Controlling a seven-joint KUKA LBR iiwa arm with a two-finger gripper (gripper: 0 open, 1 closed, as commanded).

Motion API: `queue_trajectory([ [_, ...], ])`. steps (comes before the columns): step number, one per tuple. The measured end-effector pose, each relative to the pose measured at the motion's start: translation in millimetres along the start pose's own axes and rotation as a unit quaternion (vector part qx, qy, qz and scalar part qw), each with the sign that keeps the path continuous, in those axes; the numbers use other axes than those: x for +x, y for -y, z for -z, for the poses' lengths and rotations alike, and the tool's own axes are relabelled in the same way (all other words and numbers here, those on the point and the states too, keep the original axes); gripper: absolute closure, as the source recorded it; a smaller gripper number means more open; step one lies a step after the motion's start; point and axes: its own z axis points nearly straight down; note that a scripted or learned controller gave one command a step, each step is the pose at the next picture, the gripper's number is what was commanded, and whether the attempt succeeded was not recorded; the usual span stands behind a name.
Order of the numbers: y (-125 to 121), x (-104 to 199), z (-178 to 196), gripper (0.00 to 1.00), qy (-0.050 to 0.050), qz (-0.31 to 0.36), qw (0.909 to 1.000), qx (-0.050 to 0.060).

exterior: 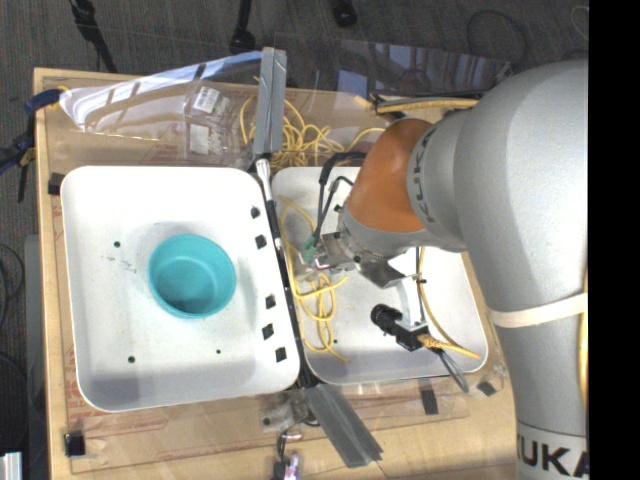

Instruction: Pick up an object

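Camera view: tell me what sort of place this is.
Most likely a robotics lab or test cell. A KUKA arm reaches over two white bins on a wooden bench, cables trail behind them, and grey office carpet lies below.

Light is even and fairly bright, falling from above. The two white bins (100, 368) look nearly washed out, with soft grey shading along their inner walls. The teal bowl (193, 275) casts only a faint shadow. Glare streaks the clear plastic sheet (150, 103) at the top left. The grey arm (520, 198) shows a smooth highlight. Detail is slightly soft and grainy throughout.
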Motion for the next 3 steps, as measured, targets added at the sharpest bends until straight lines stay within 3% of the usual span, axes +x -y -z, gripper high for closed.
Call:
queue_trajectory([
  [1, 0.0, 0.0, 9.6, 1.00, 0.000, 0.002, 1.0000, 0.001],
  [2, -27.5, 37.1, 101.5, 1.00, 0.000, -0.046, 0.9990, -0.001],
  [3, -27.3, 37.2, 101.1, 0.00, 0.000, -0.046, 0.9990, -0.001],
])
